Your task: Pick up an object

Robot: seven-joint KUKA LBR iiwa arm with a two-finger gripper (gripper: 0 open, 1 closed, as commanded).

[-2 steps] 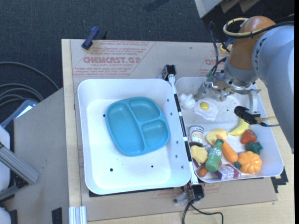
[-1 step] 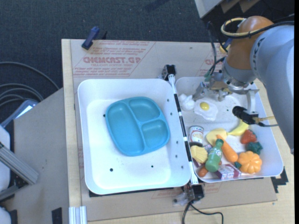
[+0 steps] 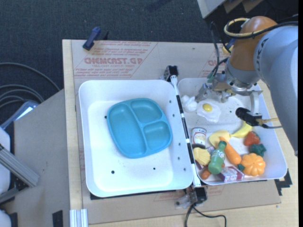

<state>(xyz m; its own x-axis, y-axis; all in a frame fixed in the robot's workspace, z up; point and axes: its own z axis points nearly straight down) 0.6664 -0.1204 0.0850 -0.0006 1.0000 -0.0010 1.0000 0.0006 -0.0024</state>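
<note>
Left bin (image 3: 94, 174): one blue divided tray (image 3: 138, 126). Right bin (image 3: 279, 162): fried egg toy (image 3: 209, 109), banana (image 3: 242, 129), carrot (image 3: 232, 154), pumpkin (image 3: 253, 164), green bottle (image 3: 217, 158). Hand (image 3: 218, 90) above the egg; grip state cannot be told.

Two white bins (image 3: 90, 141), one blue tray (image 3: 138, 126), one pumpkin (image 3: 253, 164).

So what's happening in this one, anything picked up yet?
Not as far as the view shows. The grey arm has its hand low over the back of the right bin, near the toy fried egg; nothing is visibly held. The other toy food, including a green bottle, a carrot and an orange pumpkin, is heaped at that bin's front. The left bin holds a blue divided tray.
</note>
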